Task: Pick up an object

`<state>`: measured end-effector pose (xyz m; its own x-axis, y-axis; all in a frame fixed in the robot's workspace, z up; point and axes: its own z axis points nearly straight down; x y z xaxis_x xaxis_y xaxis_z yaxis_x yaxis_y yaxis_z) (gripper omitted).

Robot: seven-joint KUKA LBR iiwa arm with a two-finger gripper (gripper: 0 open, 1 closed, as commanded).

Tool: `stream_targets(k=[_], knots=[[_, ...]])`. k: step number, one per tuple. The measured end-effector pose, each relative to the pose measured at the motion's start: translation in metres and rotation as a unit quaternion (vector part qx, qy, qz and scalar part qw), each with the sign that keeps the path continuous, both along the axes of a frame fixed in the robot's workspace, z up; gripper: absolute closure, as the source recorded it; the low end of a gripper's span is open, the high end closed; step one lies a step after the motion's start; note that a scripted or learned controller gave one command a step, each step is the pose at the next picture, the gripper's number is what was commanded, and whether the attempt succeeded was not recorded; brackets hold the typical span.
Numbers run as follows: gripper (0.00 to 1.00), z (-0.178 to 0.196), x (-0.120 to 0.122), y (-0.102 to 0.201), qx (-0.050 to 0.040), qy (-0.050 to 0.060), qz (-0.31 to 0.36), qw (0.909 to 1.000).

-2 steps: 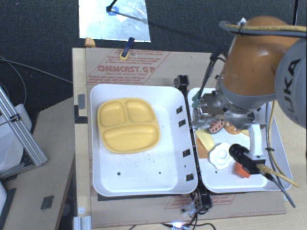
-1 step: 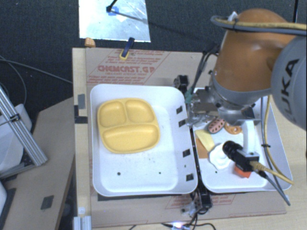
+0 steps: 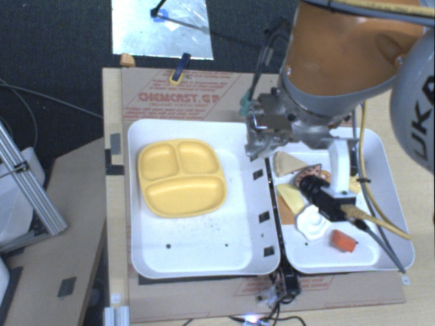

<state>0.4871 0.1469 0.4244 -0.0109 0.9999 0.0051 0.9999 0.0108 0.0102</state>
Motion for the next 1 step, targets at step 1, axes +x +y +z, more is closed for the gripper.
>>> stream_targets(k=[1], knots=[[1.0, 0.0069, 0.0005, -0.0035, -0.0017, 0.002, 0.0, 1.0]])
